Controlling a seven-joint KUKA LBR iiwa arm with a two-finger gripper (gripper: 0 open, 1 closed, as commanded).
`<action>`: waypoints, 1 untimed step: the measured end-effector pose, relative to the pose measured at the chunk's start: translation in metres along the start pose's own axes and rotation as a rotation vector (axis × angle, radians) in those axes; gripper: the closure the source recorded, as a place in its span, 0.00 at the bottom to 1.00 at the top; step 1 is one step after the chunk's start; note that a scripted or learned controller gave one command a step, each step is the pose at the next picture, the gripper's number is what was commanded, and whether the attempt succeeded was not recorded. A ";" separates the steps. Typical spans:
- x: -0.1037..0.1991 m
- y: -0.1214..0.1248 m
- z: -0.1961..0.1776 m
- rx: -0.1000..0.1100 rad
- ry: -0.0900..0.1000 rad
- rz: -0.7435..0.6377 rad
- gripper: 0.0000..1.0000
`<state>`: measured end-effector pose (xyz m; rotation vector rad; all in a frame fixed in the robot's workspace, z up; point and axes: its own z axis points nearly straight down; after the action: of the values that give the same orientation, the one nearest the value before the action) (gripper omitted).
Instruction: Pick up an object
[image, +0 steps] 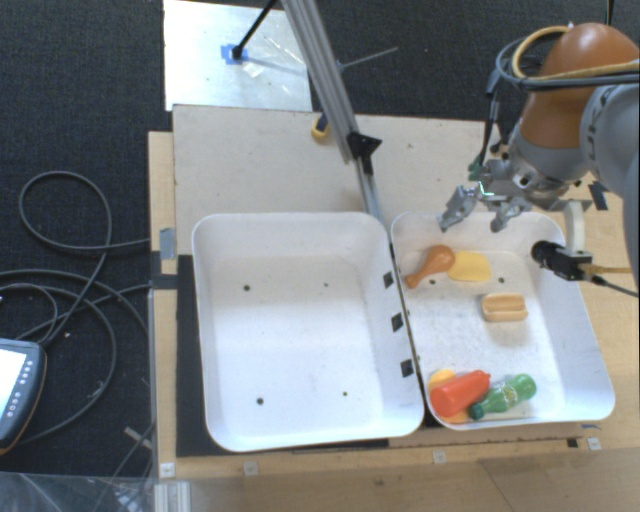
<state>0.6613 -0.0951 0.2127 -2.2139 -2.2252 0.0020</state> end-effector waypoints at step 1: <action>0.000 0.001 -0.003 -0.004 -0.001 -0.002 0.00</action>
<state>0.6621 -0.0951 0.2156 -2.2150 -2.2296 -0.0013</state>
